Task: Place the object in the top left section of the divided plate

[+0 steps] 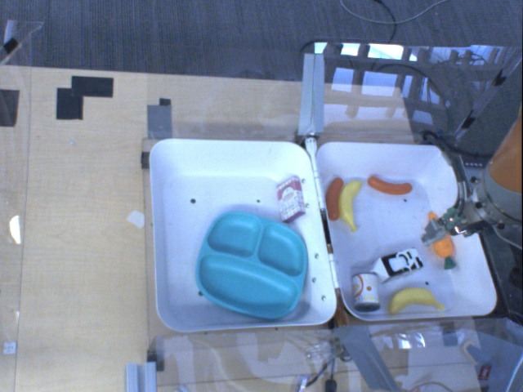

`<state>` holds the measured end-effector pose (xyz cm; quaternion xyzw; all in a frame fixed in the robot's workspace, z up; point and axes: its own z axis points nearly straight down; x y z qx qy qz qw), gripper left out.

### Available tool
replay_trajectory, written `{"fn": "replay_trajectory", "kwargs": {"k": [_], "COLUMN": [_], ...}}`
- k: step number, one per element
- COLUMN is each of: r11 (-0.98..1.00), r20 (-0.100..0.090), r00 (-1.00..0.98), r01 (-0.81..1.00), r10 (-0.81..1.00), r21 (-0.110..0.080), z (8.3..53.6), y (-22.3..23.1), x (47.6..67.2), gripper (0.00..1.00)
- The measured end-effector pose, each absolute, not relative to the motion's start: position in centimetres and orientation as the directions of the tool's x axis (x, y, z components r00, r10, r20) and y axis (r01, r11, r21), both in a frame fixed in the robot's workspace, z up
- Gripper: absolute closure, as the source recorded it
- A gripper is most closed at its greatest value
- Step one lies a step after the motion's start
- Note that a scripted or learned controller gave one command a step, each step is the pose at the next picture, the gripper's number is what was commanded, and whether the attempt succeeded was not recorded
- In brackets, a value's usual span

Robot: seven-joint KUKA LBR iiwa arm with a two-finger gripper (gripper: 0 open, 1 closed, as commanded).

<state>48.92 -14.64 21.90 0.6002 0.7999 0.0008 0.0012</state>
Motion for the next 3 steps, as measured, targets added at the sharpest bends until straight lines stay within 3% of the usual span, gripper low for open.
{"fn": "replay_trajectory", "kwargs": {"k": [1, 2, 3], "r11": [0.285, 0.284, 0.42], "r20": [-0.002, -0.002, -0.001], "r00": [-0.285, -0.284, -0.42], "r01": [0.959, 0.959, 0.907], "r10": [0.959, 0.959, 0.907], "r21": [0.005, 0.005, 0.001], "z": [22.8, 22.8, 18.6], "y": [-14.6, -14.6, -15.8], "x": [49.2, 49.2, 51.9], "gripper": [1.0, 0.0, 0.0]}}
